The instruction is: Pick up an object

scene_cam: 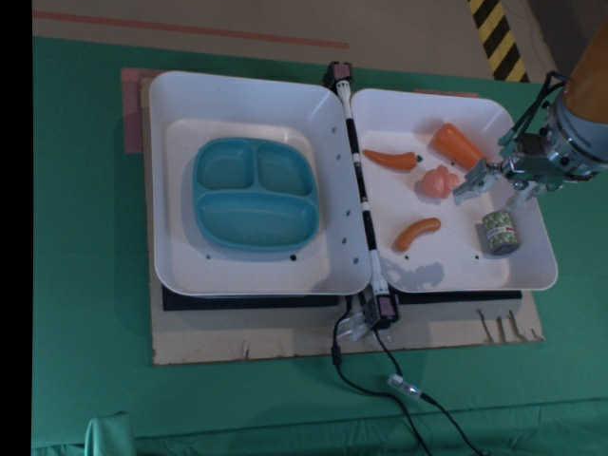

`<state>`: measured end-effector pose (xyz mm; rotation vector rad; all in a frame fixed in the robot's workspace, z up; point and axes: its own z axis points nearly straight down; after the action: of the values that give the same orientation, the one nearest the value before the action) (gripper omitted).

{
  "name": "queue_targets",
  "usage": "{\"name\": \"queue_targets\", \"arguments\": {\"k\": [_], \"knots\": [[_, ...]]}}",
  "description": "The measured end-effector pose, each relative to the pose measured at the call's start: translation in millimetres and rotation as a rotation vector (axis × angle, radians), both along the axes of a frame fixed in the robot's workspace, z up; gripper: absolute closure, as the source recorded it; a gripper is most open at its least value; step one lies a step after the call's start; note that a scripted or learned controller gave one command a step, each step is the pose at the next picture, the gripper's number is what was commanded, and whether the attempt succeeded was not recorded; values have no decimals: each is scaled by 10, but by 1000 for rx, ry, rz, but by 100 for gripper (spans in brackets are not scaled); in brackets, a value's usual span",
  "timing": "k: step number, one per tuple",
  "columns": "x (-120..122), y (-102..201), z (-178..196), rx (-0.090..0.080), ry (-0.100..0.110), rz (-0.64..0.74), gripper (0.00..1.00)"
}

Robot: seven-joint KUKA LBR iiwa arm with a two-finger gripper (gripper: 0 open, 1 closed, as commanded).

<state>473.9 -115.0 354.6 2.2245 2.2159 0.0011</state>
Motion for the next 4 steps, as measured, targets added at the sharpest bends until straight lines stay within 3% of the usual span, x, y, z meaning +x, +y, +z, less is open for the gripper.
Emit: {"name": "queue_targets", "arguments": {"k": [1, 2, 3, 4], "knots": [[493, -74, -1467, -1, -1, 0, 0], [505, -84, -1347, -3, -8, -4, 100], [504, -84, -1347, -3, -7, -4, 0], [515, -94, -1229, -5, -13, -7, 100]]}}
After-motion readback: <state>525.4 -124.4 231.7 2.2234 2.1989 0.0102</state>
